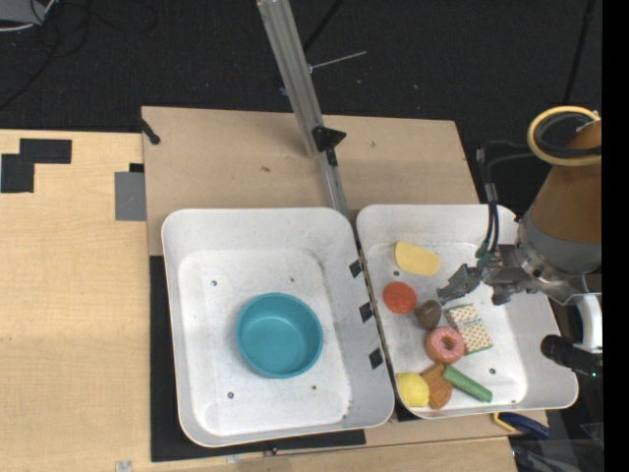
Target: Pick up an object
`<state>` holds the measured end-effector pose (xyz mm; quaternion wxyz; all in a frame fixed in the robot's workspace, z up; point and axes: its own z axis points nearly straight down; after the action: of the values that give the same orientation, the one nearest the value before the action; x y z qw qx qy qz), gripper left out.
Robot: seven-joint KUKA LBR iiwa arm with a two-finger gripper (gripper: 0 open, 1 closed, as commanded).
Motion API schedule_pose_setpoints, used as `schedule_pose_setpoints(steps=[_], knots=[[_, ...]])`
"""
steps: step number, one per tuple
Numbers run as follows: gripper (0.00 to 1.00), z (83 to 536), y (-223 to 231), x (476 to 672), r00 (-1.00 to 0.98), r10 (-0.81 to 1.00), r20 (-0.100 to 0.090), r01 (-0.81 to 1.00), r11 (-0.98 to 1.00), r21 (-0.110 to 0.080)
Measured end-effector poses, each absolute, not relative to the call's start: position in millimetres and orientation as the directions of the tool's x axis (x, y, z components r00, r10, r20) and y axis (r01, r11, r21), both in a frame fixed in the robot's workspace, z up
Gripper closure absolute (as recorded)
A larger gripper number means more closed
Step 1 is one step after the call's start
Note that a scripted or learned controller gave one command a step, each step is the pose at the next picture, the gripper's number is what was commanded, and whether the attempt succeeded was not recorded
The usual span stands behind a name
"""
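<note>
Left bin (187, 244) sits on the bench (69, 264), toward its front edge; white, shallow. Teal bowl (280, 335) inside it, upright, a bit right of the bin's centre and toward the front wall, not touching any wall. Metal rail (295, 72) runs at a slant from the back down to the seam between the bins.

Right bin (378, 229) is just beside the left one, rims touching at the seam. Contents, left to right: yellow ball-like piece (413, 389) at the front-left corner, touching a brown piece (438, 390) beside it. Red round piece (399, 297) near the left wall, mid-depth. Yellow wedge-like piece (417, 259) behind it, toward the back wall. Dark brown lump (428, 314) just right of the red one, close or touching, cannot tell which. Pink frosted doughnut (446, 344) in front of the lump, about mid-bin. Checkered waffle-like piece (470, 328) just right of the doughnut, overlapping it at the edge. Green stick (466, 383) near the front wall, tilted, running right from the brown piece.

Gripper (462, 285) hangs over the right half of the right bin, above the checkered piece and beside the dark lump. Fingers: cannot tell whether spread or closed; nothing seen between them. Arm (565, 214) enters from the bin's right edge.
</note>
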<state>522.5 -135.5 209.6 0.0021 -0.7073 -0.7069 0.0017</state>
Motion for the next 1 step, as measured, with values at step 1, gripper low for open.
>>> schedule_pose_setpoints(steps=[1], knots=[[0.00, 147.4, -137.8, 517.3, 0.000, 1.000, 0.001, 1.000, 0.000, -0.006]])
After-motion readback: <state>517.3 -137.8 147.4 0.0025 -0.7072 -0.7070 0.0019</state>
